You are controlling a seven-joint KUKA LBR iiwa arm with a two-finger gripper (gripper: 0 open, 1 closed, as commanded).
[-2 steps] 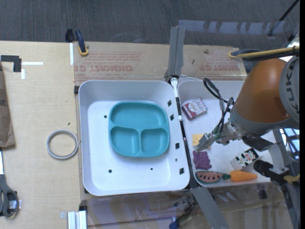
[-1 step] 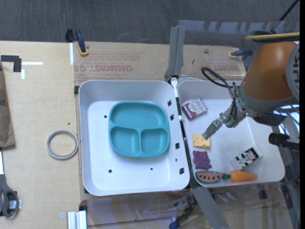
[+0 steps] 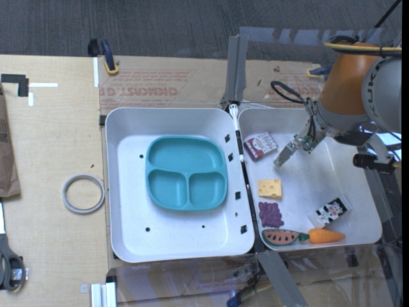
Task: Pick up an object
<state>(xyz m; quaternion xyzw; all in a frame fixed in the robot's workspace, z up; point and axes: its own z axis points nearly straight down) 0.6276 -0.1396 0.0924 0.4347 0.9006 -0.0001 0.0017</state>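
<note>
The gripper (image 3: 285,156) hangs over the right bin (image 3: 345,171), beside the red packet (image 3: 261,145); whether its jaws are open, I cannot tell.

The grey arm (image 3: 358,88) slants in from the right, wrist angled down-left.

Looks like a robotics lab to me. Plywood surface (image 3: 51,146) with two white bins (image 3: 121,190) clamped side by side, a cardboard sheet (image 3: 160,85) behind them, grey carpet floor (image 3: 160,11), loose cables (image 3: 287,91), a tape roll (image 3: 84,193), and toy food (image 3: 270,188) for test objects.
</note>
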